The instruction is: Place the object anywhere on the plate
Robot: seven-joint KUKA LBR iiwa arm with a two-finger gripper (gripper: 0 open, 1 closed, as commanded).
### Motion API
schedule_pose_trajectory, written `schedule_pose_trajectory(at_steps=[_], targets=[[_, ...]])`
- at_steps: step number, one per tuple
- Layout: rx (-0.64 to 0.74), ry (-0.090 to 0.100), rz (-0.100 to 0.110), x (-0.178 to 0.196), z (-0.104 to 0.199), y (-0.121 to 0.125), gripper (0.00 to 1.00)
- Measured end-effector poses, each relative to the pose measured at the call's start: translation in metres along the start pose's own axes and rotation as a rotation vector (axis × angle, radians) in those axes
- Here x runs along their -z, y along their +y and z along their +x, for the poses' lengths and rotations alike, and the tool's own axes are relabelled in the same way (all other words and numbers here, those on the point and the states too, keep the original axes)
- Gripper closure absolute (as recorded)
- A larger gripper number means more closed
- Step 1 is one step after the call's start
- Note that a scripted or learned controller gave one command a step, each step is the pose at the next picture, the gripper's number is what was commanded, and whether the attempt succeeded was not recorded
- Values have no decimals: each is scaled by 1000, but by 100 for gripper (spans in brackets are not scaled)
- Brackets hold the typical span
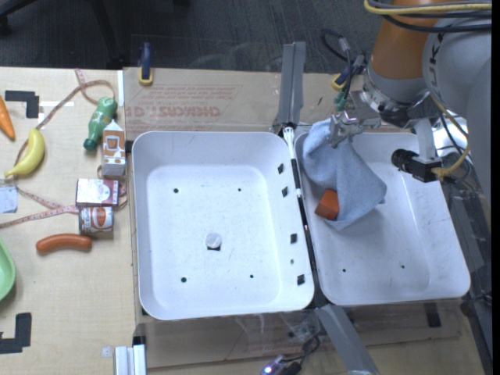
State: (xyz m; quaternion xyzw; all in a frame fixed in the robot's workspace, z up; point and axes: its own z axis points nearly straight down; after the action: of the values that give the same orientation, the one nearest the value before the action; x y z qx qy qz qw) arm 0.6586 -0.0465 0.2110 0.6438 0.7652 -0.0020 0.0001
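Observation:
A light blue cloth (348, 180) lies in the right bin (406, 264), near its far left corner. One corner of it rises to my gripper (341, 131), which is shut on that raised corner. An orange object (328, 203) pokes out from under the cloth's left edge, next to the bin's left wall. A small round white object (213, 241) rests on the floor of the left bin (156, 209). Part of a green plate (5, 272) shows at the far left edge of the bench.
Toy items lie on the bench left of the bins: a banana (27, 155), a green bottle (100, 119), a small carton (113, 151), a can (97, 219), a sausage (64, 244). A metal divider (293, 92) stands between the bins.

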Motion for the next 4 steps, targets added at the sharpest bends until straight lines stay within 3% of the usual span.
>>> schedule_pose_trajectory(at_steps=[1, 2, 3, 4], targets=[[165, 0, -3, 131, -18, -66, 100], [224, 0, -3, 201, -77, -127, 100], [249, 1, -1, 202, -147, -121, 100], [271, 0, -3, 229, -154, -145, 100]])
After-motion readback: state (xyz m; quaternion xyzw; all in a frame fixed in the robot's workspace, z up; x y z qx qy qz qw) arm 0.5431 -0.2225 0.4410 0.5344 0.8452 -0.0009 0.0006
